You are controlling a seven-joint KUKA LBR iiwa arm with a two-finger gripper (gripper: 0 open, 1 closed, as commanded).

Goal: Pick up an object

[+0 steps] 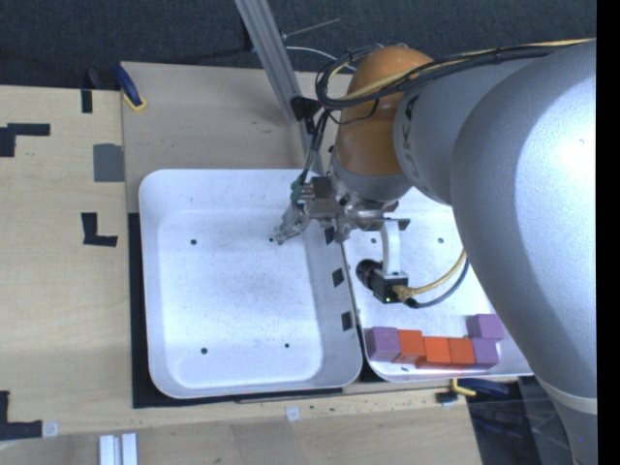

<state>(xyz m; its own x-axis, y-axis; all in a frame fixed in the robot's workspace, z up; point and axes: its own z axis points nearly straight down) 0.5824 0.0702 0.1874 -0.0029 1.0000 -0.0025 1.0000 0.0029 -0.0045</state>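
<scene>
The grey arm, w/ its orange band above the wrist, is seen reaching in from the right and covering much of the right bin. The pincer is positioned over the upper right part of the left bin, just beside the shared rim betw. the two bins. Whether the pincer is apart or together cannot be told: the tips are small and blurred against the white floor. Nothing is seen clamped in it.

The task's things are found in the right bin, at its near edge, well apart from the pincer. A row of blocks is laid there: a purple block at the left end, an orange block touching it, then a second orange block, and a second purple block at the right end, partly hidden by the arm. The exact no. of blocks cannot be told, as some edges are blurred.

A black fitting w/ a yellow hose is seen hanging below the wrist, over the right bin. The left bin's floor is marked by a few dark dots. Both bins are set on a tan worktop bearing black tape marks. A slanted metal rail is seen behind the bins.
</scene>
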